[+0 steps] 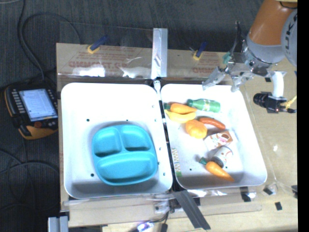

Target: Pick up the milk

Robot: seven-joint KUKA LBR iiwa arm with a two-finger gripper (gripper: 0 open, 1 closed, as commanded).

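**Milk carton low in the right bin, end effector above the far rim**

Milk carton (pixel 219 139), white with red print, lying in the right bin (pixel 251 144), just below the red pepper (pixel 211 122) and beside the orange fruit (pixel 195 128). Carrot (pixel 217 168) and a small can (pixel 221 154) nearer the front wall of that bin; green bottle (pixel 204 104) and banana (pixel 179 111) toward its back. End effector (pixel 226 78) over that bin's back edge, fingers spread, pinching nothing. Blue tray (pixel 124 152) left of that bin.
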